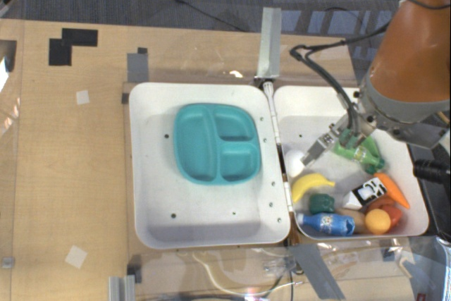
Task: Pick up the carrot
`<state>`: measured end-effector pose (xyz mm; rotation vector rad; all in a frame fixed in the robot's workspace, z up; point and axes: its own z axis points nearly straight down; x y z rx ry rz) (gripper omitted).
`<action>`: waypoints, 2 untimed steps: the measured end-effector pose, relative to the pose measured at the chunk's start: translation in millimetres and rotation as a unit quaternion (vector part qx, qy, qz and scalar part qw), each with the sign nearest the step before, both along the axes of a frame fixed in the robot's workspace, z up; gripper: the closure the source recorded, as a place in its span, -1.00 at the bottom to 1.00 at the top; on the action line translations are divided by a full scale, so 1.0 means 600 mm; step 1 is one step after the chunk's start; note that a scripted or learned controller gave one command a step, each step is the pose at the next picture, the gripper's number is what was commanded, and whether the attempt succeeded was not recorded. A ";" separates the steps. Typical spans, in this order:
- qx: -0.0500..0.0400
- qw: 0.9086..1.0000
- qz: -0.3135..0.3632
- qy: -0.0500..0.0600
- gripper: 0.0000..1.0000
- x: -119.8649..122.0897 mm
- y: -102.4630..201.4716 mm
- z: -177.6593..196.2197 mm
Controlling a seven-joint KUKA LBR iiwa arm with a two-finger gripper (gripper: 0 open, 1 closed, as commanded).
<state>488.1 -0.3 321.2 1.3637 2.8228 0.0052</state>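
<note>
The arm (412, 53) reaches in over the right bin (303, 109) from its right side. The gripper (350, 134) hangs above the middle of that bin, just over a green leafy item (361, 150). Whether the claw stands wide, narrow or closed on anything cannot be told: the wrist and the green item mask its tips.

The carrot (392, 189) lies near the right bin's right wall, toward the front right corner, tilted, with its thick end up by the green item. It touches or nearly touches a black-and-white block (369, 190) on its left and sits just behind an orange ball (378, 221).

Other contents crowd the front of the same bin: a yellow banana (310, 185), a dark green item (322, 203) and a blue item (325, 223) at the front wall. The left bin (151, 222) holds a teal divided plate (215, 142).

Risks, as judged:
- The gripper stands over the green item, not the carrot; a descent from here likely takes the wrong object.
- The carrot's neighbours leave little room for a finger on either flank; a finger may land on the block or ball and push the carrot aside.
- The nearby wall may block one finger.
- The carrot tapers; a grip near the thin end may slip.
</note>
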 end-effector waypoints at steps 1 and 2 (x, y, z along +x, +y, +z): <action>0.000 1.000 0.000 0.000 -1.00 0.000 0.000 0.000; 0.000 1.000 0.000 0.000 -1.00 0.000 0.000 0.000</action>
